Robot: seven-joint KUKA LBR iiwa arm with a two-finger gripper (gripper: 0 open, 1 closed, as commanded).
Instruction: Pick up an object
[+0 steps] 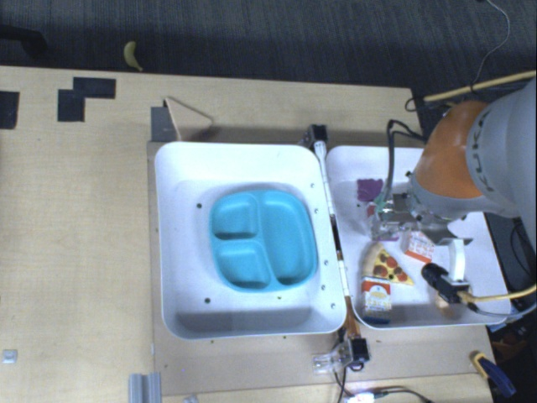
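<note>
text: none legible | small carton (377, 296): printing too small | red-white packet (418, 245): print blurred

The arm (495, 154) runs off the right edge and covers much of the right bin (352, 162). The gripper (394, 222) is too blurred to read; a purple thing (368, 190) stays unidentifiable.

Bulky grey robot arm (508, 149) with a glossy orange band (445, 154), metal gripper (393, 217), thin black cable (391, 154).
</note>
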